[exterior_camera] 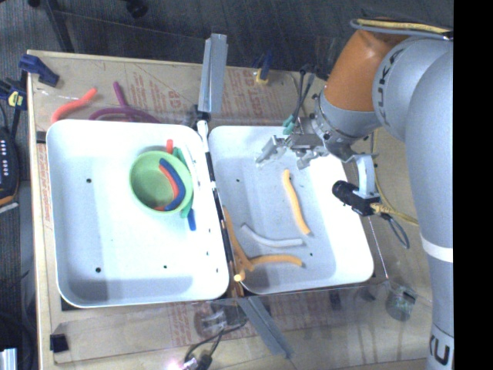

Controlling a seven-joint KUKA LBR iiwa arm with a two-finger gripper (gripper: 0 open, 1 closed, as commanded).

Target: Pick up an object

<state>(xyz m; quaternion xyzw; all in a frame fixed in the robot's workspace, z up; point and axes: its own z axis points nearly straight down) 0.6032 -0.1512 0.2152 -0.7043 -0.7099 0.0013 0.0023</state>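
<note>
Plainly nothing is lifted yet: the end effector [286, 149] hangs spread wide, holding nothing, with the yellow strip [296, 203] lying just below it, ungrasped.

Smooth plastic on bare wood

White bins [115, 276] look matt plastic; bowl [158, 182] glossy plastic; worktop [154, 79] rough plywood.

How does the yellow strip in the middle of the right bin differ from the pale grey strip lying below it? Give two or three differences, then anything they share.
1. Colour: the yellow strip is bright yellow; the grey strip nearly matches the white bin floor.
2. Pose: the yellow strip runs up and down the view; the grey strip lies mostly across it.
3. Place: the yellow strip's top end lies just below the tool; the grey strip is farther off.

Both are thin, slightly curved and lie flat in the right bin.
</note>
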